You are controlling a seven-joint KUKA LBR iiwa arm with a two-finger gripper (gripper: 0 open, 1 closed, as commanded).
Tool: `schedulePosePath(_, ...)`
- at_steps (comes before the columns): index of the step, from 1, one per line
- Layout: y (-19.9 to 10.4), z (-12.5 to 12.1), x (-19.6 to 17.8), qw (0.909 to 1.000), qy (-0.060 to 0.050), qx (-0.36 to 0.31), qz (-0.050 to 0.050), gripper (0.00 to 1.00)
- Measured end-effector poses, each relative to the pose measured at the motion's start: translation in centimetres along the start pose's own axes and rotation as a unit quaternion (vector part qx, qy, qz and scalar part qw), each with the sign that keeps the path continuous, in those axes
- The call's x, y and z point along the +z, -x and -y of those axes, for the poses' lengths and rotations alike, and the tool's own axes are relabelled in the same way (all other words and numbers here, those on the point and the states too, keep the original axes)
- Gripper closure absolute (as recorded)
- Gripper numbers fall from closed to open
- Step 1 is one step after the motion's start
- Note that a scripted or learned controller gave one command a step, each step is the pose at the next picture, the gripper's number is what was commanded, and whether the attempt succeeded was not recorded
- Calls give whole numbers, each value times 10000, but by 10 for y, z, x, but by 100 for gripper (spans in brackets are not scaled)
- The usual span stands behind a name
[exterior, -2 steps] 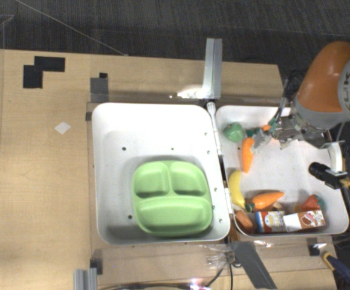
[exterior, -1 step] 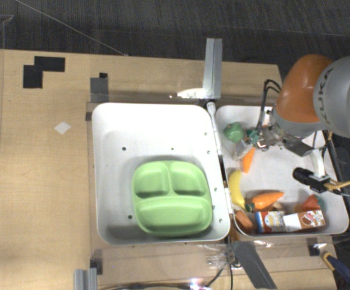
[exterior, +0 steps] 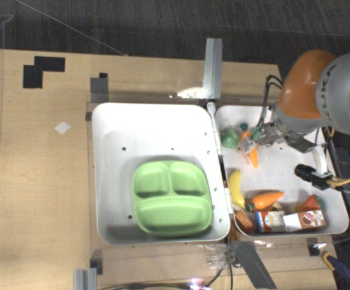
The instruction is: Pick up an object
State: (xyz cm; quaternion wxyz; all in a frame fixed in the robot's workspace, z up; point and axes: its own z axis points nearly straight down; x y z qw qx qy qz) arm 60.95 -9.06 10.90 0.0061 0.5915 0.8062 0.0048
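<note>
From the camera above the bench, the arm [exterior: 320, 95] reaches in from the right over the right bin [exterior: 283, 162]. Its gripper [exterior: 260, 136] hangs low in the upper left part of this bin. A small orange piece [exterior: 252, 156], like a little carrot, is just below the tip, and a green toy [exterior: 229, 138] lies just beside it on the left. I cannot tell whether the gripper is open or closed, and I cannot see that it holds anything.

My judgement is that the step in hand is the approach or the grasp itself. The next move probably needs the gripper to close well around the small orange piece and then rise straight, because the piece is narrow and can slip away.

The other things lie along the lower edge of the right bin: a yellow banana [exterior: 235, 188], curved and smooth; a bigger carrot [exterior: 266, 199], tapered; and a flat carton [exterior: 291, 220] with printed labels. They look like smooth plastic toys.

The left bin [exterior: 126, 138] holds a green tray [exterior: 172, 196] with three compartments, rounded corners and a matt surface. Both bins are white, shallow and smooth.
</note>
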Motion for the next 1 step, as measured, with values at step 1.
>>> schedulePosePath(1,-73,-34,-119,9995,-34,-314,-15,100)
